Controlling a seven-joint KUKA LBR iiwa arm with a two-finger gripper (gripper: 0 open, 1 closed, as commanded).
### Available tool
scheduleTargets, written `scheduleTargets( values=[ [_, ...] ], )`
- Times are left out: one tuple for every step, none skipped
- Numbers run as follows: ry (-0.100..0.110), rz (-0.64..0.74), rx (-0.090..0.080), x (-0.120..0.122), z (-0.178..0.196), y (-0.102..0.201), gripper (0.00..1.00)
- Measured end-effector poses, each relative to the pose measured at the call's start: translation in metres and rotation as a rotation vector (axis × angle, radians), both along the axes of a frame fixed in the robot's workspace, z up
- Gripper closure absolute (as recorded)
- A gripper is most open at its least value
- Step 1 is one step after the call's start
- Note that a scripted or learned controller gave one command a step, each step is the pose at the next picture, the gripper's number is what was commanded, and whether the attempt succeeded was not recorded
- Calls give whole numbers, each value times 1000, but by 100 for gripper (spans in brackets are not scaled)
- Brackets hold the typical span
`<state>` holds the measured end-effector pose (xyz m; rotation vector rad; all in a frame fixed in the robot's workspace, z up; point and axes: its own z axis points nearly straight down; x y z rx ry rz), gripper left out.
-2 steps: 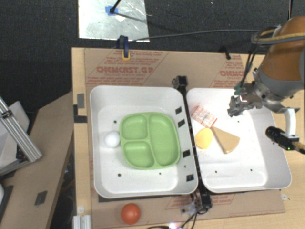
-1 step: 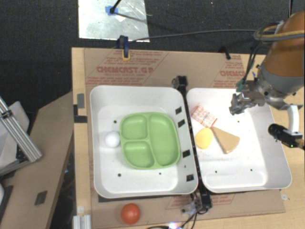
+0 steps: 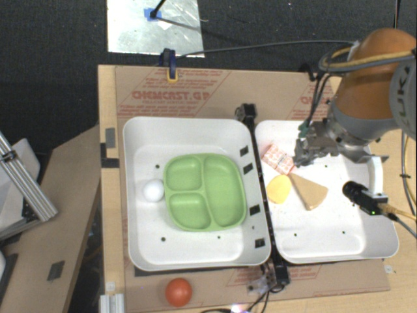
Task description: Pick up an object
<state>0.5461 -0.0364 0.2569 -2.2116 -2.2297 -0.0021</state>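
We can't tell if the gripper (image 3: 303,156) is apart or together, it's low over the right bin (image 3: 339,240). The pink block (image 3: 276,158), yellow piece (image 3: 279,189) and tan wedge (image 3: 309,192) crowd together, so we could easily nudge one. Left bin (image 3: 140,240): green tray (image 3: 203,191), white ball (image 3: 153,190).
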Motion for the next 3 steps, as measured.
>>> scheduleTargets(
  values=[
    [-2,0,0,0,-7,43,100],
    [0,1,0,-14,-10,90,100],
    [-1,2,1,-16,-16,145,100]
  ],
)
